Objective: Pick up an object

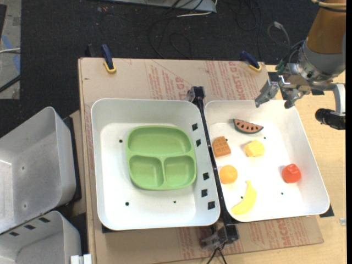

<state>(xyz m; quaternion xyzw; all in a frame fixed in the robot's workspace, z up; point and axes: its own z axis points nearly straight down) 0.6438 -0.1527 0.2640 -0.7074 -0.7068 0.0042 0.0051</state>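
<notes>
**Above the right bin's far edge, jaws spread and empty**

Over the far rim of the right bin (308, 131) I see the gripper (278, 99) hanging with its jaws spread apart and nothing between them. Below it, the watermelon slice (247, 126) lies nearest, well inside the bin. Further toward me sit the brown waffle piece (221, 146) and the yellow cube (254, 148), apart from each other. The orange ball (228, 174) rests just beside the banana (245, 198), and the red piece (291, 173) sits alone near the right wall. The left bin (104, 147) carries a green divided tray (161, 157). Both bins rest on the table (148, 76).
</notes>
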